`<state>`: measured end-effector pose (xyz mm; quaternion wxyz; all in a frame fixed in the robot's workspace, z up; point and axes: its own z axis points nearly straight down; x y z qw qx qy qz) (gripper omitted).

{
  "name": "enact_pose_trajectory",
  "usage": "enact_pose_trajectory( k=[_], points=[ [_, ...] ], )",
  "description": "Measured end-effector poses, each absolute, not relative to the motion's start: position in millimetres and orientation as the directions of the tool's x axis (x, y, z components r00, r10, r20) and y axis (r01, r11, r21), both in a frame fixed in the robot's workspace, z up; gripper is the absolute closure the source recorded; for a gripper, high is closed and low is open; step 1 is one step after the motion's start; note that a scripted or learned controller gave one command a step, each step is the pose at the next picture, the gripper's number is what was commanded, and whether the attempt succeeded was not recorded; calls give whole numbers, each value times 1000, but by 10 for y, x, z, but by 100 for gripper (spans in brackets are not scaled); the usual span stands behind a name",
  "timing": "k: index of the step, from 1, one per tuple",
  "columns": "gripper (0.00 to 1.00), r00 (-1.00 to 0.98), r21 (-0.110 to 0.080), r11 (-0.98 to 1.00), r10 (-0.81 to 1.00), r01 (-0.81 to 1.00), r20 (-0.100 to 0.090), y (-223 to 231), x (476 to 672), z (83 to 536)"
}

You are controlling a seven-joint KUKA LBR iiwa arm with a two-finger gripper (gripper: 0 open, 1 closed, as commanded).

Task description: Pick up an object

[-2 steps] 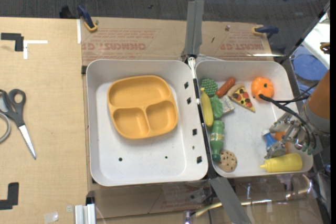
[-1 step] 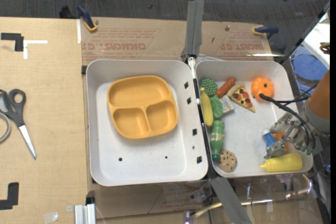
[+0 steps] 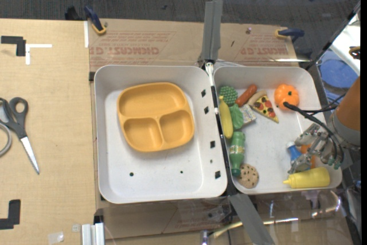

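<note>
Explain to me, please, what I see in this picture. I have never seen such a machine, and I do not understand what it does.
One camera above a bench looks down at a slant on two shallow white bins. The left bin holds an orange divided plate. The right bin holds toy foods: a pizza slice, a small pumpkin, a cookie, a corn cob and a yellow mustard bottle. From the right a robot arm reaches in; its end effector hangs low over the right bin, just above the mustard bottle. Whether it grips anything is too cluttered to tell. Scissors lie on the bench at left.
</note>
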<state>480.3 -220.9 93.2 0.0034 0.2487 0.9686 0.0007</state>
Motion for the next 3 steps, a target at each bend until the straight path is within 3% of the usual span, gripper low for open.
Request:
enact_pose_trajectory(
  k=[1,2,3],
  points=[
    [100,-878,3,878,479,479,-11,-2209,4823,1030],
    [100,-842,1,842,539,539,-2,-665,4787,1915],
    [100,-863,0,863,505,505,-2,-1230,4865,1047]
  ],
)
